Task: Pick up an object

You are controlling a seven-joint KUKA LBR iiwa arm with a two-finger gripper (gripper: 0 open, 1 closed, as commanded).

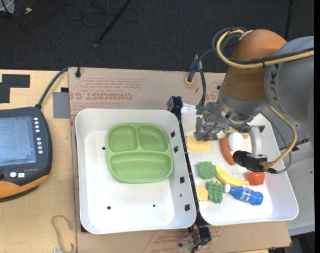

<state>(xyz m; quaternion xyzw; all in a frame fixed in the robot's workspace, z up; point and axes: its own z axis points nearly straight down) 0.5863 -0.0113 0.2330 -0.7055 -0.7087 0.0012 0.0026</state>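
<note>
Even overhead light, bright white bins (pixel 91 141), soft shadows, slightly grainy, dark background

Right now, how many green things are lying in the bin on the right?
2. A rounder green piece sits left of the banana; a longer bumpy green piece lies just below it, beside the blue bottle. The arm may hide others.

Bench on dark carpet
A cardboard sheet (pixel 123 91) is laid on the bench; dark carpet (pixel 96 30) with loose cables (pixel 86 7) is seen at 12 o'clock, a control pendant (pixel 15 149) at 9 o'clock
</note>
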